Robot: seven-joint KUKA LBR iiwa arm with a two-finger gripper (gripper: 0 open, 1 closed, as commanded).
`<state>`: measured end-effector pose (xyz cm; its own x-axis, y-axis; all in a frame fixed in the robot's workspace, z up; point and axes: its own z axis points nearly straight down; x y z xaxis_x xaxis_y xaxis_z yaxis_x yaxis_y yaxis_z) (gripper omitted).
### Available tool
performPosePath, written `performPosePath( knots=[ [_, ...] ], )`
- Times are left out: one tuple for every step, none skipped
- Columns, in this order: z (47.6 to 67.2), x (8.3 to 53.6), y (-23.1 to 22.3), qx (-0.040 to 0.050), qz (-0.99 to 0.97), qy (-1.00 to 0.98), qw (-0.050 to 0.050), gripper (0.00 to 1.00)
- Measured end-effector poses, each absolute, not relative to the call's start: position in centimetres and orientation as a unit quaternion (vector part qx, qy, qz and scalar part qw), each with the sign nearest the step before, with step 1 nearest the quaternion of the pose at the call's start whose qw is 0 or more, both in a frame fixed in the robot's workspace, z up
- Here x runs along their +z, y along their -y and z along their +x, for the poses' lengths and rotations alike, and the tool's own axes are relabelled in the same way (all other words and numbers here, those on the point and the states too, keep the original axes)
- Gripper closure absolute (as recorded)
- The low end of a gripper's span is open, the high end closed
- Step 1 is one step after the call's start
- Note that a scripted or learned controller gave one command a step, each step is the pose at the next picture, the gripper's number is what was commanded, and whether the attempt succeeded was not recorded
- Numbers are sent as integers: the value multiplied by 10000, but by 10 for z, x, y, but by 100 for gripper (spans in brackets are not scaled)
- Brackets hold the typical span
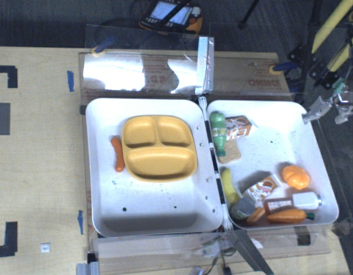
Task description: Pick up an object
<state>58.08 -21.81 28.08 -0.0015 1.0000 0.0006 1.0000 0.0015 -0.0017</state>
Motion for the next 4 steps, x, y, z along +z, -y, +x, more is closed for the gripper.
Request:
performPosePath(
  knots=[
    [535, 95, 213, -59, -6100, 7924, 30, 0],
    [485, 86, 195, -10, -6052, 7961, -19, 0],
    [480, 133, 206, -3, -5089, 8608, -30, 0],
    [504, 108, 153, -31, -4723, 8809, -309, 0]
  ],
)
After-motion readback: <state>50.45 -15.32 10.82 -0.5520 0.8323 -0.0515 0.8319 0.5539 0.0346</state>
